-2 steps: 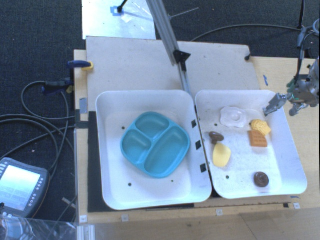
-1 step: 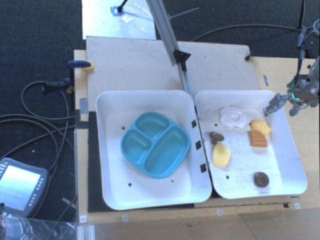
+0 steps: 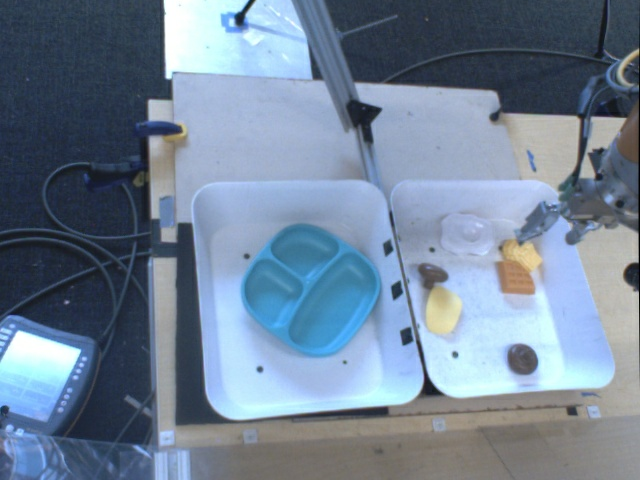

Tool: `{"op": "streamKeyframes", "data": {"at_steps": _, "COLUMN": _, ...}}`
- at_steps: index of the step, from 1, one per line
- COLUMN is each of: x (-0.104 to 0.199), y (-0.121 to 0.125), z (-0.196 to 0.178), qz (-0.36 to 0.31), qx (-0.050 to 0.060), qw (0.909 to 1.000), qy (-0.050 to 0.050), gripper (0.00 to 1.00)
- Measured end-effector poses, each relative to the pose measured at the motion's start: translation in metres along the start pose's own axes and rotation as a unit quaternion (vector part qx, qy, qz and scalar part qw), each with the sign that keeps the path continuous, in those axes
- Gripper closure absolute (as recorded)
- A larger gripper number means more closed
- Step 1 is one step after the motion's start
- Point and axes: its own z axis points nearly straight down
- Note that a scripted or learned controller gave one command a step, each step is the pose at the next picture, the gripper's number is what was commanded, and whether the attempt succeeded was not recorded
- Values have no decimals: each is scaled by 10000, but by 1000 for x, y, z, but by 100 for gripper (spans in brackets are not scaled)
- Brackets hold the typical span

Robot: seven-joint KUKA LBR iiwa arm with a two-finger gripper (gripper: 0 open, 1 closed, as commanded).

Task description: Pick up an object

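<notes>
Gripper (image 3: 553,223) sits low over the upper right part of the right bin (image 3: 590,313), reaching in from the right. Two dark fingers visible, spread apart, nothing between them: open and holding nothing.

Just beside the near fingertip: a small yellow block (image 3: 524,255), touching or nearly touching an orange waffle-textured square (image 3: 516,279) below it. Cannot tell whether the fingertip touches the yellow block.

Left of the gripper, near the bin's top wall: a clear plastic piece (image 3: 466,234), pale and hard to make out.

Further left, close to the wall between the bins: a small brown item (image 3: 432,273), and against its lower side a pale yellow lump (image 3: 444,311).

Lower right corner area: a round dark brown disc (image 3: 522,358), well apart from the rest.

Left bin (image 3: 225,368) holds a blue divided plate (image 3: 311,289), three compartments, lying flat at a slant.
</notes>
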Motion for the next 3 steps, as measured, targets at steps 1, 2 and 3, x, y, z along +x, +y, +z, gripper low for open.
{"op": "streamKeyframes", "data": {"at_steps": 1, "x": 1, "y": -6, "z": 44, "qz": 4, "qx": 0, "qw": 10000, "qy": 3, "gripper": 0}}
{"op": "streamKeyframes", "data": {"at_steps": 2, "x": 1, "y": -7, "z": 107, "qz": 1, "qx": 12, "qw": 10000, "qy": 7, "gripper": 0}}
{"op": "streamKeyframes", "data": {"at_steps": 3, "x": 0, "y": -4, "z": 92, "qz": 3, "qx": -31, "qw": 10000, "qy": -3, "gripper": 100}}
